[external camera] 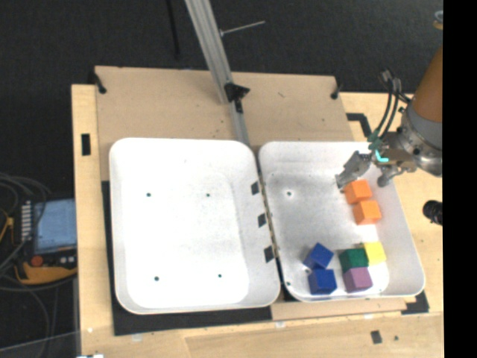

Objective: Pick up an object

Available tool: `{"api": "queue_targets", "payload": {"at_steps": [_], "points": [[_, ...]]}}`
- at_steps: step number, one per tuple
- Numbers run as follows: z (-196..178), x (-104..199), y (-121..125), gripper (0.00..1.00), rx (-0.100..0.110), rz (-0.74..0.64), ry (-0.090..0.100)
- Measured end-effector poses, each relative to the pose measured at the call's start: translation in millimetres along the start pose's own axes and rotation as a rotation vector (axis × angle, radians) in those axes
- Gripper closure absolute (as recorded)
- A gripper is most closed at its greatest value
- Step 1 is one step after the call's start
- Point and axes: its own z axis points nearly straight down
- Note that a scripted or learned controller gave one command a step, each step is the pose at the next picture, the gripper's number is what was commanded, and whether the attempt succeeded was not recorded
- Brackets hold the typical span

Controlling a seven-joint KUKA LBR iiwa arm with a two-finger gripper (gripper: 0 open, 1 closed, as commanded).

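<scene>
No legible text or markings

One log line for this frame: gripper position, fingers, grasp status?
gripper: above upper orange cube, right bin | fingers: open | grasp: none | other cubes: untouched

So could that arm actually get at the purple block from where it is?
Probably yes. The purple block sits uncovered in the right bin, open from above, though the green block and yellow block crowd it. The end effector hovers in that bin.
</scene>
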Motion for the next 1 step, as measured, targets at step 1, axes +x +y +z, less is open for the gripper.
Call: {"api": "queue_targets", "payload": {"at_steps": [1], "points": [[61.8, 1.0, 4.2, 0.00, 0.006, 0.003, -0.001]]}}
